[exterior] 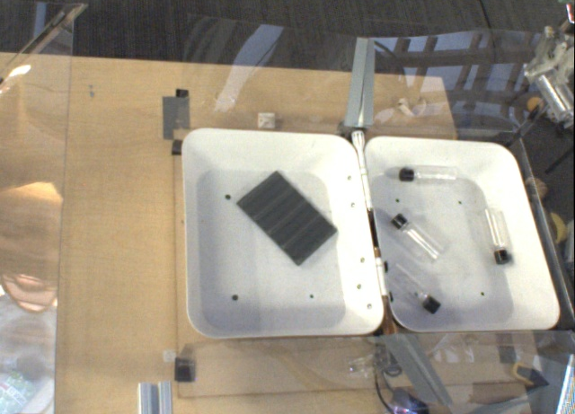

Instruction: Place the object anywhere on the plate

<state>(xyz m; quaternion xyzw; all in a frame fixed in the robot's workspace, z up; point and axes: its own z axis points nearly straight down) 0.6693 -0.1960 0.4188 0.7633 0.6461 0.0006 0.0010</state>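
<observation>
Parked at the upper right edge, apart from both bins: gripper (550,66), open or closed impossible to tell. Lying scattered in the right bin (530,224) — four clear black-capped vials (420,240). Flat in the left bin (207,259), turned askew — dark ribbed plate (287,217).
</observation>
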